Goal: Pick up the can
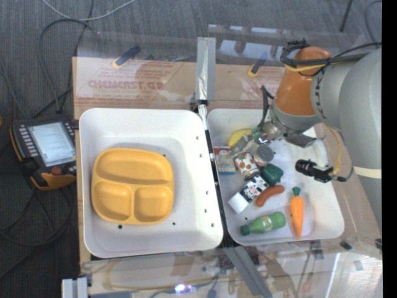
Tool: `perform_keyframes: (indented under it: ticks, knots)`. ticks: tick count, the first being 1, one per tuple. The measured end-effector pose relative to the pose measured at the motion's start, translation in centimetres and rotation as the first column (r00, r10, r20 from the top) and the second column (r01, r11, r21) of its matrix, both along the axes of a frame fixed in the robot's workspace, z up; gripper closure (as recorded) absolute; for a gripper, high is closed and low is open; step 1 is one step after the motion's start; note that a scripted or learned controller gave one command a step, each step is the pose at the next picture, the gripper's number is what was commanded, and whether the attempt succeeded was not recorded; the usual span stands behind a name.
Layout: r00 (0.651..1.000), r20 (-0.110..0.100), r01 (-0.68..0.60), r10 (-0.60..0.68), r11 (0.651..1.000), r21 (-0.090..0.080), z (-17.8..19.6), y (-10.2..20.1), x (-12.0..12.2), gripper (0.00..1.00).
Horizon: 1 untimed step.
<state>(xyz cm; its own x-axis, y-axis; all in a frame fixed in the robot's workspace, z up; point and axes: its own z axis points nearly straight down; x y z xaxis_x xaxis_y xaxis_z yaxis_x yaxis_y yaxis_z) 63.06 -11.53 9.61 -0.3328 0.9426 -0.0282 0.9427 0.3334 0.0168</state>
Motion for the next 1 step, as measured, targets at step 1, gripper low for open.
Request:
perform_keyframes:
  ticks: [1]
  knots:
    - [0.985,-0.029,-0.172,0.172,0.985,0.019,8.59,3.9,0.9,0.0]
